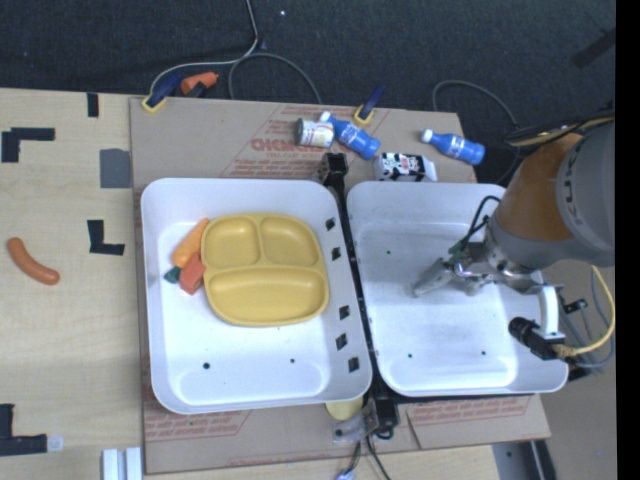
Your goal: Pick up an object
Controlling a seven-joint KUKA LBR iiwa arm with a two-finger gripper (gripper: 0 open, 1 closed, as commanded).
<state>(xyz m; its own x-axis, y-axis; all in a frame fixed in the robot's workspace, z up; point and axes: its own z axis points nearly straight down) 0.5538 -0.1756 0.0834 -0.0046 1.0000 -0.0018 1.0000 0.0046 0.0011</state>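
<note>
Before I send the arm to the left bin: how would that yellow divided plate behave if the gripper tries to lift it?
The yellow divided plate looks like rigid moulded plastic, so probably stiff and light. It is wide and shallow, lying flat, so only its rim seems to offer a pinch, and it may tilt or slip. It touches the orange toy at its left edge, so moving it would likely nudge that.

You are looking down on a pale wooden bench [60,368] with black tape marks [100,236] on its left part. A brown cardboard sheet [250,143] covers its middle. Behind the bench lies a dark floor [400,18], perhaps carpet, crossed by thin cables [247,13]. The light falls evenly, with soft shadows.
</note>
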